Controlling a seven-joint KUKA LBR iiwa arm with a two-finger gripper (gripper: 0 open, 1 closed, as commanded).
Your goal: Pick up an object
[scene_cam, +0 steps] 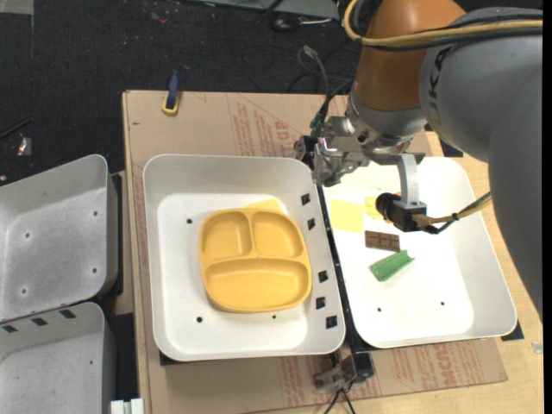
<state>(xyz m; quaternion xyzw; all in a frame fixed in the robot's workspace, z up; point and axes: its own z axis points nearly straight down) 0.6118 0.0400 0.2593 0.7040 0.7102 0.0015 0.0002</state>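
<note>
Gripper [331,164]: over the upper-left corner of the right bin [448,317]; whether open or closed, cannot tell.
Yellow sheet [347,215]: right bin, just below the gripper.
Brown block [382,241], green piece [391,266]: mid-bin, close together.
Yellow plate [255,261]: left bin [164,231].

Black speckled floor [69,59] all round. Brown cardboard [224,119] with red print is the work surface. Grey trays [52,222] at left, cables [293,15] up top.
</note>
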